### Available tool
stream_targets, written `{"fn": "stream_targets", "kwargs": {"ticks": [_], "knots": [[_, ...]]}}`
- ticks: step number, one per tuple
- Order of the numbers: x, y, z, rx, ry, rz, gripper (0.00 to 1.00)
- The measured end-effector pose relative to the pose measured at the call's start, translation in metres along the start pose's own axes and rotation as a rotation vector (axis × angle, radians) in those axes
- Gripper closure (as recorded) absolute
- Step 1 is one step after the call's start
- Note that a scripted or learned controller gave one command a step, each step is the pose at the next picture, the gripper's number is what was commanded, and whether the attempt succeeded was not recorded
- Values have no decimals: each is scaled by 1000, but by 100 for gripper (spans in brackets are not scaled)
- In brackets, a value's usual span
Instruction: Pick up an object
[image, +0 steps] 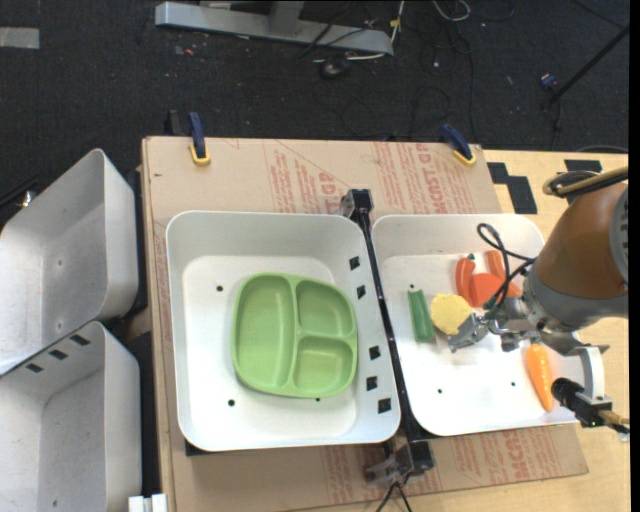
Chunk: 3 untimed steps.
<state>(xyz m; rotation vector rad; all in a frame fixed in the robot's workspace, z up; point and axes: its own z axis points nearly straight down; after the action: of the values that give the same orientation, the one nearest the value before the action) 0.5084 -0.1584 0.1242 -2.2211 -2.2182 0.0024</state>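
The arm (585, 255) reaches in over the worktop's right edge, wrist bent low over the right bin (440, 420). Its hand (470, 333) points left, metal fingers spread beside a yellow piece (449, 313), pinching nothing. A green stick (420, 315) lies just left of that; orange pieces (478, 282) behind, a carrot (539, 373) near the right wall. The bin's front floor lies bare. The left bin (190, 250) holds a green tray (295, 336)

Objects in my right bin (430, 415): green stick (420, 315) at 9 o'clock, yellow lump (450, 313) beside it, orange carrot (539, 373) at 4 o'clock.
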Motion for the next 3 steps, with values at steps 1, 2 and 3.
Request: {"fn": "stream_targets", "kwargs": {"ticks": [1,2,3], "knots": [[1,0,34,0,0,0,0],[1,0,22,-2,0,1,100],[5,4,-40,-9,-2,-4,100]]}}
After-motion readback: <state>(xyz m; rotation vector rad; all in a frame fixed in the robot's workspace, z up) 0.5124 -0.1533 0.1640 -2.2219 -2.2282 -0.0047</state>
